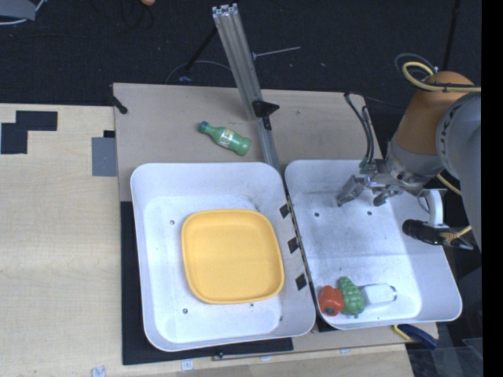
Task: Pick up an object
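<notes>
My gripper [361, 199] hangs over the far part of the right bin [369, 242], its fingers [344, 198] spread open with nothing between them. A red and green toy vegetable [342, 298] lies at the near edge of that bin, next to a small white piece [380, 294]. Both sit well in front of the gripper. In the left bin [153, 203] a yellow square plate [232, 255] lies flat in the middle.
A small green bottle [225, 138] lies on its side on the bench behind the left bin. A slanted aluminium post [242, 57] rises behind the gap between the bins. The arm [428, 128] comes in from the right.
</notes>
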Controlling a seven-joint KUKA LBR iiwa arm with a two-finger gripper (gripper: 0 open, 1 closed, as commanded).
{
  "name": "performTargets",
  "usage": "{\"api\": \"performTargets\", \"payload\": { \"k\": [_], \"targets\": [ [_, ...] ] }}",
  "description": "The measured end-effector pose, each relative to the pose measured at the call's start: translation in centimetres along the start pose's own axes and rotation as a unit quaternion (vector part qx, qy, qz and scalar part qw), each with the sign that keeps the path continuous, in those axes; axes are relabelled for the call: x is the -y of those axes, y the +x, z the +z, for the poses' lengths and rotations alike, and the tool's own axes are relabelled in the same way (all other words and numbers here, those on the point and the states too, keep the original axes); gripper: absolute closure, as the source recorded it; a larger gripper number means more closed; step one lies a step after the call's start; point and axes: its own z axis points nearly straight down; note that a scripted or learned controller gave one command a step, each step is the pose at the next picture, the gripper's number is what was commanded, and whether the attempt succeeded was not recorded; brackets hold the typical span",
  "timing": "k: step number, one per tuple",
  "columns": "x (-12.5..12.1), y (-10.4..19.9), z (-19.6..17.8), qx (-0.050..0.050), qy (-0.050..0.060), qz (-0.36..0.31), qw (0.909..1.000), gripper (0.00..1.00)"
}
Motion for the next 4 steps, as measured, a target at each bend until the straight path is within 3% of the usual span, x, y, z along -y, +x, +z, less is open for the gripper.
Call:
{"api": "performTargets", "payload": {
  "k": [1, 3, 4],
  "targets": [
    [-0.1, 0.0, -1.3, 0.001, -0.002, 0.0, 1.0, 1.0],
    [1.4, -0.1, -11.6, 0.001, -0.004, 0.001, 1.0, 1.0],
    [1.4, -0.2, -14.6, 0.001, -0.003, 0.001, 1.0, 1.0]
  ]
}}
